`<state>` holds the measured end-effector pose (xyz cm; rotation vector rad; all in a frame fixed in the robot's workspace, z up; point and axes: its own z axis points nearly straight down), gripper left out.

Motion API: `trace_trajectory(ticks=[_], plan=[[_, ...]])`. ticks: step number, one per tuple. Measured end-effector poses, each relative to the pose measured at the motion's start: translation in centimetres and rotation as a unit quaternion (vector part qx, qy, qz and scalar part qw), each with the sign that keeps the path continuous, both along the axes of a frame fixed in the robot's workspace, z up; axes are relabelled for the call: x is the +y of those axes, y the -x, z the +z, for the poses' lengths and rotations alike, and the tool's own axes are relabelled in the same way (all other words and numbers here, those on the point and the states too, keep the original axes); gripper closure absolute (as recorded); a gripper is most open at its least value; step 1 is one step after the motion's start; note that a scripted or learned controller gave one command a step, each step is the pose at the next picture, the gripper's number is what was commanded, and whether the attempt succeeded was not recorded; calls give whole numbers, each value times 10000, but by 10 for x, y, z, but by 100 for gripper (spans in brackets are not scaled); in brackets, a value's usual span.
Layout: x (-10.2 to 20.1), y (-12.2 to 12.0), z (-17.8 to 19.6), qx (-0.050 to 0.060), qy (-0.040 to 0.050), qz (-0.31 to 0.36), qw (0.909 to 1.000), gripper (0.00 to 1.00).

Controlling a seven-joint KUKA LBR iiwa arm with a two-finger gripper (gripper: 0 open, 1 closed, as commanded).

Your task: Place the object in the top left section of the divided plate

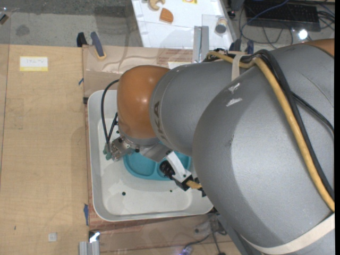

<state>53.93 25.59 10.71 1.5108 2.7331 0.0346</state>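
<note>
The grey arm with its orange band (139, 97) reaches over the left white bin (96, 163) and covers most of it. A teal divided plate (144, 169) lies in the bin, and just its lower left edge shows beneath the wrist. My gripper (113, 151) hangs low at the plate's left edge, close above the bin floor. The wrist hides the plate's sections and whatever lies in them. I cannot make out any object at the gripper.
Bare bin floor (138, 201) shows in front of the plate. A blue clamp (97, 44) sits at the bin's far left corner. Small toy items (159, 7) lie on a white surface at the back. The wooden bench (42, 142) stretches to the left.
</note>
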Motion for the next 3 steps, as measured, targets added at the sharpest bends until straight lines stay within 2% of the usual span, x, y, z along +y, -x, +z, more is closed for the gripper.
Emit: trace_trajectory(ticks=[1,2,3], plan=[[-6,-104,116,96,70,1576,9874,100],[9,-83,-14,122,51,313,9994,100],[10,-84,-3,105,47,322,9994,100]])
